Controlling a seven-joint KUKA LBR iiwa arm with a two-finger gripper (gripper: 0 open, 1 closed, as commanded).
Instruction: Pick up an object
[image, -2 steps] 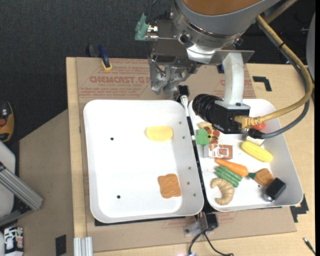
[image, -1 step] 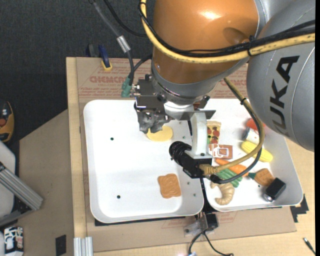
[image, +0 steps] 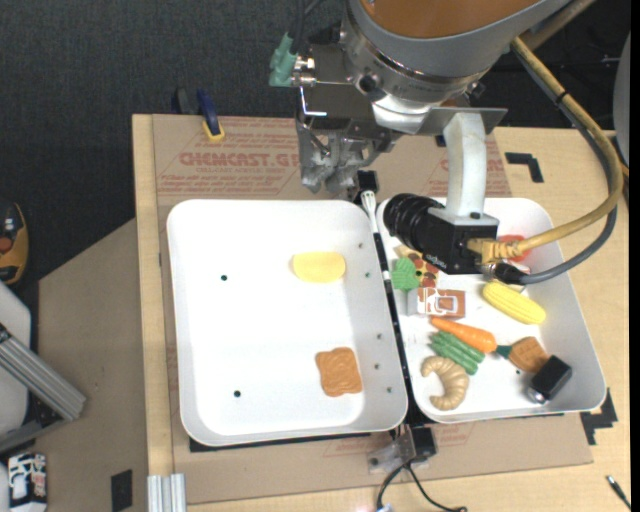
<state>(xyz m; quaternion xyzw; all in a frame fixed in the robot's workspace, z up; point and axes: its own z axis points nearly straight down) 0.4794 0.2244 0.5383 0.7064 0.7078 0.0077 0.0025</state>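
Note:
My gripper (image: 338, 172) hangs over the back rim of the left bin (image: 200, 300), near the divide between the two bins. In the left bin lie a yellow oval piece (image: 318, 266) and a brown waffle-like square (image: 339, 371), both well in front of the gripper. The right bin (image: 575, 340) holds a green toy (image: 405, 274), a small red-and-white box (image: 441, 301), a carrot (image: 465, 333), a corn cob (image: 514, 302), green beans (image: 455, 352), a croissant (image: 447, 379), a brown lump (image: 527, 352) and a black block (image: 550, 378).
A black cylinder on a white bracket (image: 430, 235) reaches over the back of the right bin, partly covering a red item (image: 510, 247). A tan hose (image: 580, 215) loops at the right. A blue-and-yellow clamp (image: 208, 115) sits on the cardboard behind the left bin.

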